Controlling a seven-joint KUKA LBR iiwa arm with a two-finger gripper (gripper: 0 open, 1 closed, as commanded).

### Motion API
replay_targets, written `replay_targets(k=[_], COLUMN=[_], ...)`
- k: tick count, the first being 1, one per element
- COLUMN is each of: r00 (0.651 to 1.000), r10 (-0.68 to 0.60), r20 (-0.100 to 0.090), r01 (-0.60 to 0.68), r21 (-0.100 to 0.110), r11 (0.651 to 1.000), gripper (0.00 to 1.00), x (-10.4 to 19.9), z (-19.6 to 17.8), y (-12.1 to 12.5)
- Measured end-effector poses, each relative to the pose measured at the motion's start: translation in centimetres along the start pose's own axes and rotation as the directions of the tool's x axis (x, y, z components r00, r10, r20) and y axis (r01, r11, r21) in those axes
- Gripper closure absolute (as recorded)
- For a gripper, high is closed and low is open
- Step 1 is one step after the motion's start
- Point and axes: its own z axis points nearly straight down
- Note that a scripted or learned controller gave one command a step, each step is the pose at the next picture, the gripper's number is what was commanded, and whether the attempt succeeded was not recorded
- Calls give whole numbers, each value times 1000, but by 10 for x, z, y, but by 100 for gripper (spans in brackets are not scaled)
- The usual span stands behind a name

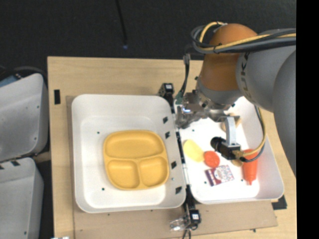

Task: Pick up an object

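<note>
Two bins on table (60, 68). Arm (271, 76) reaches over right bin (269, 188), gripper (192, 111) low at its upper-left corner, likely lining up a pick; spread or closed, can't tell. Left bin (89, 113) holds tray (134, 159). Loose pickables centre-right: carrot (250, 169), packet (220, 175), lemon (193, 151), tomato (212, 159).

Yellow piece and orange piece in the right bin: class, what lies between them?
In the camera view, a red round piece lies between the yellow piece and the orange piece.

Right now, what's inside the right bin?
A yellow lemon-like piece, a red round piece, an orange carrot-like piece and a printed packet lie in the right bin. The arm covers the bin's back part, so anything there is hidden.
</note>
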Motion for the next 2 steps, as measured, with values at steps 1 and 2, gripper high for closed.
replay_targets(k=[1, 2], r00=[1000, 1000], r10=[-3, -3], r20=[-3, -2], r01=[3, 3], r21=[-1, -1], r11=[1000, 1000], gripper=[100, 100], x=[46, 80], z=[-9, -21], y=[-31, -67])
